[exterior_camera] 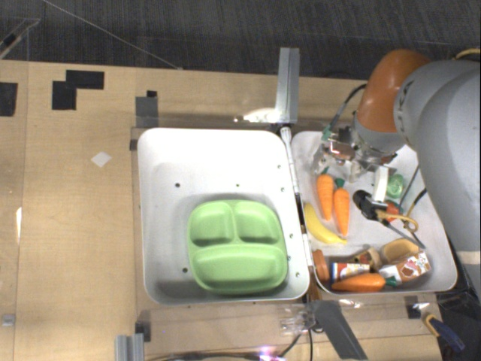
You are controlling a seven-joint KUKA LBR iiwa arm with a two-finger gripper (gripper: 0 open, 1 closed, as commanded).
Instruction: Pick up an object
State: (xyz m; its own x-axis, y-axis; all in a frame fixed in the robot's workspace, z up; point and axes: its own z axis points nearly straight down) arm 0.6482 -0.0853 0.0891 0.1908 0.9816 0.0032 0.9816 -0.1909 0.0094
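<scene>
We note the arm (pixel 432 119) first: grey bulk entering from the right, orange band above the wrist, leaning over the upper end of the right bin (pixel 443 265).

The left bin (pixel 161 201) holds one green divided plate (pixel 238 244), lying flat toward the near side, well apart from the work.

The right bin is crowded. Two carrots (pixel 333 201) lie side by side, touching, tips pointing to the near edge. A banana (pixel 322 228) lies just beside them against the dividing wall. Along the near wall sits a jumble of small packages and a reddish piece (pixel 359 282); we cannot sort these out. A dark tool-like item (pixel 373 205) lies right of the carrots.

The gripper (pixel 340 160) hangs just above the carrots' stem ends, near the bin's far end. Whether its claw is apart or together we cannot tell; the wrist hardware hides it. Nothing is seen held.

Our judgement: the step in hand is the descent onto a target, likely a carrot. To do it well we would:
- close across a carrot's narrow width, not along its length;
- choose the outer flank so one finger does not wedge between the pair;
- keep clear of the bin wall and the banana;
- come down straight, then lift slowly, since a tapered, smooth body may slip out.
</scene>
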